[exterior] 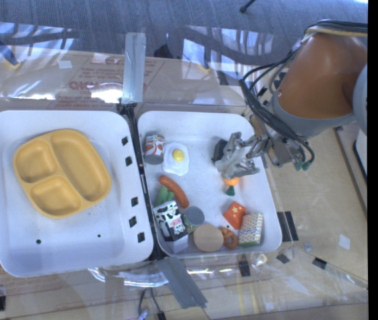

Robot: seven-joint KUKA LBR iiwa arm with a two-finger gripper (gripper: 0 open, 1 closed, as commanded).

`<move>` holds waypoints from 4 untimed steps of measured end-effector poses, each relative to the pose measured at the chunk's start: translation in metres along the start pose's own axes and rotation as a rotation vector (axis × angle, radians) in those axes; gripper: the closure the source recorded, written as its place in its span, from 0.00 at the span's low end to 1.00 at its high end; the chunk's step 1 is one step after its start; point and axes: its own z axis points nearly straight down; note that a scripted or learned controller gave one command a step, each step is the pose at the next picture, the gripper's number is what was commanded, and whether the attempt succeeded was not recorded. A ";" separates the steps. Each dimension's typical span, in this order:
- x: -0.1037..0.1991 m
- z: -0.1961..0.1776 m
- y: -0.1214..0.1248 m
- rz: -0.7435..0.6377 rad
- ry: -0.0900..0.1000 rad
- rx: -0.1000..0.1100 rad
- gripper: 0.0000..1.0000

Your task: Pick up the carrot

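The carrot [231, 181] is a small orange piece with a green tip pointing toward the camera. It lies on the floor of the right bin [202, 122], near that bin's right wall. My gripper [235, 165] reaches in from the right and sits low over the carrot's orange end, touching or nearly touching it. The gripper's metal parts hide the carrot's upper end.
The right bin also holds a can [153, 149], a fried egg [177, 157], a sausage [174, 190], a cow-patterned carton [169, 220], a round bun [208, 238], a red-orange block [234, 214] and a wafer [251, 228]. A yellow divided plate [62, 172] lies in the left bin [15, 245].
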 end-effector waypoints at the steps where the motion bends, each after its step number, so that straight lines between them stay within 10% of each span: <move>1: -0.011 0.002 0.034 0.216 0.002 0.000 1.00; 2: -0.011 0.002 0.034 0.216 0.002 0.001 0.00; 4: -0.052 0.111 -0.071 -0.142 0.006 -0.004 0.00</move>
